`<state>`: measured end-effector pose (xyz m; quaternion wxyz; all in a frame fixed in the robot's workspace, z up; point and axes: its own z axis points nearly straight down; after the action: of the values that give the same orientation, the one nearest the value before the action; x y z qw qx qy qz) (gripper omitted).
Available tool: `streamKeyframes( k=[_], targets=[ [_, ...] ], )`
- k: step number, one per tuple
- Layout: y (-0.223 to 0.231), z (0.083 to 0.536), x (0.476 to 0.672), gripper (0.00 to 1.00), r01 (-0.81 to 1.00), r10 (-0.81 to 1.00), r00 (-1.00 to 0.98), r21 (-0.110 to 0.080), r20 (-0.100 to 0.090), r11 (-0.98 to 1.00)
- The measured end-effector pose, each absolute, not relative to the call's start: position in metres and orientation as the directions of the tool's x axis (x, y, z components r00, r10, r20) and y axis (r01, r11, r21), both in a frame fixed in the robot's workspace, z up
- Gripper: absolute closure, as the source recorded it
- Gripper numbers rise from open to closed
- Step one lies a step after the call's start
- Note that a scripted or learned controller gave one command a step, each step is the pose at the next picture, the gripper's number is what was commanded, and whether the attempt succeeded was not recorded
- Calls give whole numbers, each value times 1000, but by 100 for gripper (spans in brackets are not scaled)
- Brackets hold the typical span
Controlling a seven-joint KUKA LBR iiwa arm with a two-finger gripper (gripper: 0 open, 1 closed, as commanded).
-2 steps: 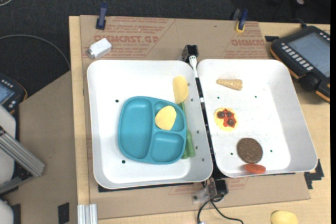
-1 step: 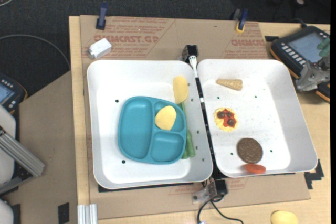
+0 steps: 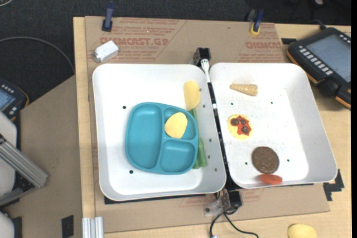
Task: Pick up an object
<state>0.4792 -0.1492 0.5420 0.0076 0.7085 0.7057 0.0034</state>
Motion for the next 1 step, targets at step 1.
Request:
streamKeyframes(
  k=[1],
  targets=[
    [-127, 419, 479, 100, 1000, 1000, 0, -12, 3, 1]
  ],
)
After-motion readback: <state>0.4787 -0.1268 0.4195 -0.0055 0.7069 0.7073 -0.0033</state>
